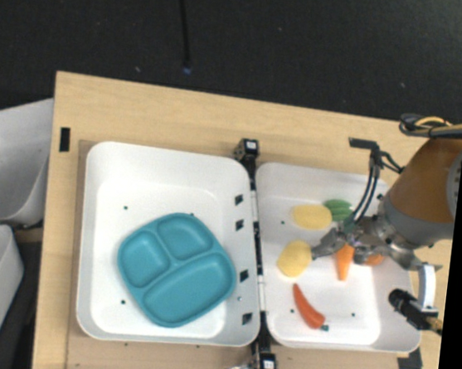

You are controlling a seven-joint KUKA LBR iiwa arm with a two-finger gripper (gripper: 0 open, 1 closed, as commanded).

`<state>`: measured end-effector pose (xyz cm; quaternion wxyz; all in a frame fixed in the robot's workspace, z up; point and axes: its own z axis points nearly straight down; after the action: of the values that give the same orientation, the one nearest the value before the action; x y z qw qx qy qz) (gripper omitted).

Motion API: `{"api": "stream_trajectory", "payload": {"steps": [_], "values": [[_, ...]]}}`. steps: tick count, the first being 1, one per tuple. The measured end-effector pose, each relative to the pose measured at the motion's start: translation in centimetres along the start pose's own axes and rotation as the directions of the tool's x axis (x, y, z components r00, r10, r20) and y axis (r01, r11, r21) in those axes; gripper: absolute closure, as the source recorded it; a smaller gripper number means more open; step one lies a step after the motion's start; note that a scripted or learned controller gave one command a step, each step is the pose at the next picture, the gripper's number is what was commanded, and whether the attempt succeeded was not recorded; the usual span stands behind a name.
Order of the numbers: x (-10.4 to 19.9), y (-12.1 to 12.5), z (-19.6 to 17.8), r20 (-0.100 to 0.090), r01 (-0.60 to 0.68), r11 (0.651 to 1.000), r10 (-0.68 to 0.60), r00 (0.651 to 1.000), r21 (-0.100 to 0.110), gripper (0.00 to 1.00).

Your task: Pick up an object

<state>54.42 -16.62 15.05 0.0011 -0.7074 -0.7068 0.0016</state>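
My gripper point(349, 246) hangs low over the right bin point(363, 334), below the grey and orange wrist. An orange carrot point(343, 265) lies right under it, touching or nearly touching it. To its left sit a yellow lemon-shaped piece point(311, 216) and a second yellow piece point(294, 258). A green item point(339, 208) pokes out behind the first yellow piece. A red chilli point(309, 307) lies toward the bin's front.
The left bin point(106, 181) holds a blue divided plate point(175, 269). A black hinge strip point(252, 232) runs between the bins. Cables and a black fitting point(407, 305) hang off the arm at the right bin's right side.
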Motion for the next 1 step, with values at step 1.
{"api": "stream_trajectory", "payload": {"steps": [1], "values": [[-0.08,-0.06,5.28,0.000,0.000,1.000,0.000,1.000,0.000,0.00]]}}
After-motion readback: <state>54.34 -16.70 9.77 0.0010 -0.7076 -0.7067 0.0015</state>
